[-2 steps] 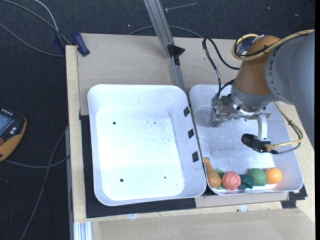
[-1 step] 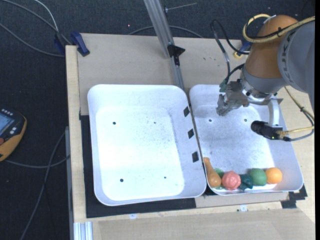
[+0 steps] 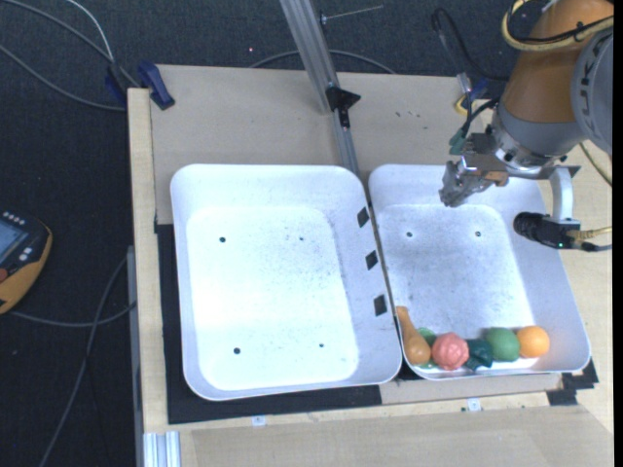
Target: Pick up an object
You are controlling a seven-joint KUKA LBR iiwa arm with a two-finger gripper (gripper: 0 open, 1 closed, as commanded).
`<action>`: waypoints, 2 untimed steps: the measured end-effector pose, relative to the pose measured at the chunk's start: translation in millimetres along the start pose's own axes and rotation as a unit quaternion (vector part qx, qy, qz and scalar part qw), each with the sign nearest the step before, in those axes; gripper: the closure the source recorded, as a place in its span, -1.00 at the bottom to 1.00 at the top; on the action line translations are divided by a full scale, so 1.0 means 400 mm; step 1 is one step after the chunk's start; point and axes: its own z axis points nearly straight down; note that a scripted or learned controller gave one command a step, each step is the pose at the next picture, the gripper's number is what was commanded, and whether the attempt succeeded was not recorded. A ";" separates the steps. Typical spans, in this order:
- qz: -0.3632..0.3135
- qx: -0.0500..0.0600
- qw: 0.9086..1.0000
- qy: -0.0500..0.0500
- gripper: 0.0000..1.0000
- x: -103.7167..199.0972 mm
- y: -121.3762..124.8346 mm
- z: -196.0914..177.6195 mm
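Note:
Several small objects lie in a row along the near edge of the right bin (image 3: 458, 270): an orange carrot-like piece (image 3: 413, 338), a pink ball (image 3: 450, 349), a dark teal piece (image 3: 480, 354), a green ball (image 3: 502, 342) and an orange ball (image 3: 532, 340). My gripper (image 3: 456, 195) hangs over the far edge of the right bin, well away from the objects. Nothing shows between its tips.
The left bin (image 3: 268, 280) sits beside the right one, with black clips (image 3: 372, 259) on the shared rim. A slanted metal post (image 3: 311, 37) rises behind the bins. A black fitting (image 3: 545, 229) hangs at the right bin's far right. Cables lie on the floor at left.

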 end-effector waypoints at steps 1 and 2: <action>0.000 0.002 1.000 0.000 1.00 0.000 0.001 -0.039; -0.002 0.002 1.000 0.001 1.00 0.130 0.002 -0.058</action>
